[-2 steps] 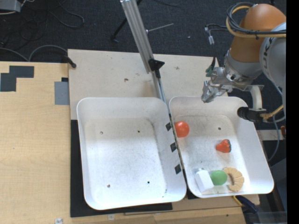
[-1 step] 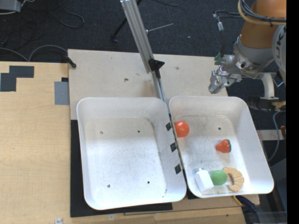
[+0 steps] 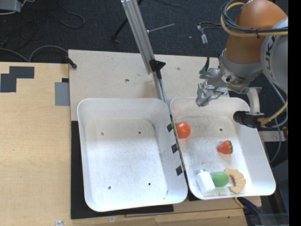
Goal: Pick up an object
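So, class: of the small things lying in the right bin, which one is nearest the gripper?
The orange ball, by the bin's left wall. It lies closest to the gripper; the red piece, green ball, white block and pastry lie farther off.

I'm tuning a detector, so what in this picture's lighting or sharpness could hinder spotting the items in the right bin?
Camera view: lighting is soft and even, with faint shadows; the orange ball, red item and green ball stand out sharply; the white block blends into the right bin; the gripper looks slightly soft.
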Controlling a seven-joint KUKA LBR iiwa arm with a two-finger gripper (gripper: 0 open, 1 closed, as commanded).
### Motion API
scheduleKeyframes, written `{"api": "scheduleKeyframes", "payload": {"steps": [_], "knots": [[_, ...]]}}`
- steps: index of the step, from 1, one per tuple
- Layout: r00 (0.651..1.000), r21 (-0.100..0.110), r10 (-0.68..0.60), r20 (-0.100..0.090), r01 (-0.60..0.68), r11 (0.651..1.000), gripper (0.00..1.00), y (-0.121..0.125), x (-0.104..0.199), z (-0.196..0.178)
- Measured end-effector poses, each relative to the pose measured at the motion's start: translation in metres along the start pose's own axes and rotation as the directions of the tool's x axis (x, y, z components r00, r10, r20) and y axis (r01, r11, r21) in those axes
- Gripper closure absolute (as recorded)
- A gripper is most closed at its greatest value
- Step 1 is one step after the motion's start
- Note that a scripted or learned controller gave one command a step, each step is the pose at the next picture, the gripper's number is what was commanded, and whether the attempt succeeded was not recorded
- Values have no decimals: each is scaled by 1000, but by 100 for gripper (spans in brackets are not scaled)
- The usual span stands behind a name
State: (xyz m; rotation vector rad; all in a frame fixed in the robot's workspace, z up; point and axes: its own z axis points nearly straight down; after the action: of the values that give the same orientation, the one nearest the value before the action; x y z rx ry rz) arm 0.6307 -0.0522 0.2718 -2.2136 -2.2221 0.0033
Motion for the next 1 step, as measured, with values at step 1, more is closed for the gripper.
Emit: {"api": "scheduleKeyframes", "payload": {"steps": [1], "knots": [[1000,2,0,0,0,1000,100,-24,54,18]]}}
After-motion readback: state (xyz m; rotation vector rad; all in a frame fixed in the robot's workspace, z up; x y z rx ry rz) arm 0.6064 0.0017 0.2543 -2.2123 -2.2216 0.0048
